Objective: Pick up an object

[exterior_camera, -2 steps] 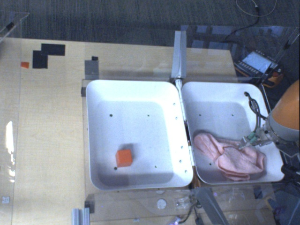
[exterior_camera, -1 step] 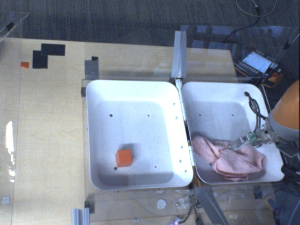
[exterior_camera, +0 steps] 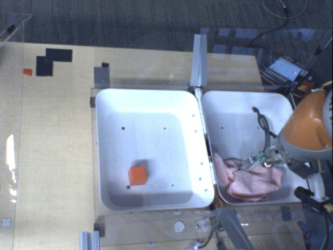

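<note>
The pale wooden desk (exterior_camera: 52, 155) carries two shallow white bins set edge to edge, so anything lifted from one could be carried a short way to the other. The left bin (exterior_camera: 151, 105) is the roomier looking of the pair and holds an orange block (exterior_camera: 138, 175) lying alone near its front left, well apart from the walls and easy to reach. The right bin (exterior_camera: 234, 113) holds a crumpled pink cloth (exterior_camera: 247, 181) bunched into its front corner against the divider. The grey arm with its orange band (exterior_camera: 308, 129) reaches in from the right and leans down over that bin, which suggests the cloth is the object the program is going for. The pincer (exterior_camera: 261, 160) sits low at the upper edge of the cloth, apparently touching or just above its folds; whether it is released or clenched I cannot tell, since the tips are small and blurred against the fabric. A dark cable (exterior_camera: 261, 121) loops from the wrist.
</note>
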Controlling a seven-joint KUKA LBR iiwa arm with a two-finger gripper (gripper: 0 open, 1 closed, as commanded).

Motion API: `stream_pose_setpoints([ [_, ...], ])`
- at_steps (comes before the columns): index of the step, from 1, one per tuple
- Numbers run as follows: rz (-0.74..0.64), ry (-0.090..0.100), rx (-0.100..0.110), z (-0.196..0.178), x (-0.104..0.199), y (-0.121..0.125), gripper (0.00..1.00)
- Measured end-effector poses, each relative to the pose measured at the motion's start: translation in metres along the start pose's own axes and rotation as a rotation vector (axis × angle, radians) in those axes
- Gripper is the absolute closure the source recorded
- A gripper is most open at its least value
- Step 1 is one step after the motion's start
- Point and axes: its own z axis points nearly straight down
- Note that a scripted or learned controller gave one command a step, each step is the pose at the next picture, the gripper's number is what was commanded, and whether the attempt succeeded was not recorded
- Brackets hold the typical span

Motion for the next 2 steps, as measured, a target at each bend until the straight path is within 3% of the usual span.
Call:
stream_pose_setpoints([
  [1, 0.016, 0.006, 0.010, -0.084, 0.005, 0.038, 0.00],
  [2, 0.268, 0.007, 0.017, -0.005, 0.006, 0.058, 0.00],
])
